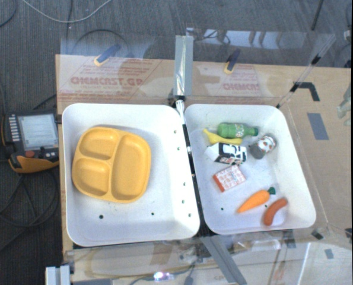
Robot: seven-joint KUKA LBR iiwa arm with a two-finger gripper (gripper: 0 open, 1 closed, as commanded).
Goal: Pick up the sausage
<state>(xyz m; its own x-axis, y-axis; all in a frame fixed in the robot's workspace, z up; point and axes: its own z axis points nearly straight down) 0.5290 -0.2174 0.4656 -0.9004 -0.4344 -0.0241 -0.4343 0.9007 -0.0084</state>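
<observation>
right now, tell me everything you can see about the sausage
The sausage is a short, rounded toy link, reddish-orange with a smooth, plastic-looking skin and blunt ends. It lies flat on the floor of the right bin, in the near right corner, slanted with its upper end pointing right. The carrot lies just to its left, almost parallel; whether they touch is unclear. Nothing grips it.

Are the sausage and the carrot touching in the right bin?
Apart. The camera view shows a strip of white bin floor between the sausage and the carrot.
</observation>
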